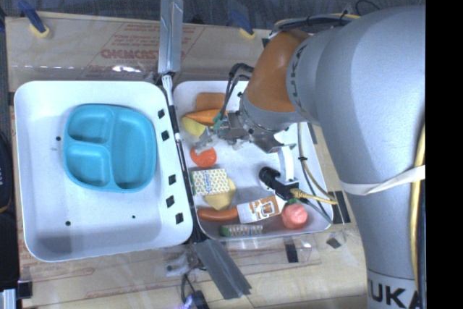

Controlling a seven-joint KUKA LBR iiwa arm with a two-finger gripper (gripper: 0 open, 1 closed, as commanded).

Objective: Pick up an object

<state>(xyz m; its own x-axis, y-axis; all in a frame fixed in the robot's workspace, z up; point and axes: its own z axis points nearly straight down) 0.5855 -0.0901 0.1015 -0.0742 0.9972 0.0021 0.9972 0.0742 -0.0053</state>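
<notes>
The tool [219, 129] is being held low over the upper part of the right bin [242, 163]. It is just beside a yellow piece [192, 126] and an orange piece [207, 105], and a red round piece [204, 156] is lying near, on the side toward the camera. Whether the tool is apart or together cannot be told, because it is being covered by the wrist [278, 83]. No object is being shown clamped in it.

The crowding is being judged the main hazard. The yellow and orange pieces are touching, so two could be pinched at once, or one could be nudged aside as the other is being closed on. Both are lying close to the bin's wall, and a piece could be pushed against that wall and squeezed out of the grasp. The red round piece is likely being made hard to hold by its curved sides. The blue plate [110, 147] in the left bin [43, 228] is lying well apart and is not being put at risk.
</notes>
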